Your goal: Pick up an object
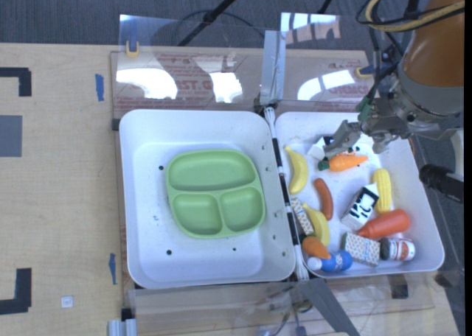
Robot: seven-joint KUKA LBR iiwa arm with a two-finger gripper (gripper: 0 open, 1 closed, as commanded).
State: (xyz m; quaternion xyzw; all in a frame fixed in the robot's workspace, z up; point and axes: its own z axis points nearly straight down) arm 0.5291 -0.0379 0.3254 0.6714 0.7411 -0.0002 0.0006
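Note:
My gripper (361,140) hangs over the back of the right bin (431,242), its two grey fingers spread open. Just below them lies a small orange toy carrot (348,162) with a green tip; it is not clamped between them. A yellow banana (298,171) lies to its left, with a red sausage (323,196) near the bin's middle. A corn cob (382,187), a black-and-white box (361,206) and a bigger carrot (385,224) lie to the right and front.
The left bin (140,180) holds a green divided plate (216,192). At the right bin's front lie a second banana (318,221), a patterned box (363,248), a red-and-white bottle (398,250) and a blue toy (336,261). A metal divider (274,69) stands behind.

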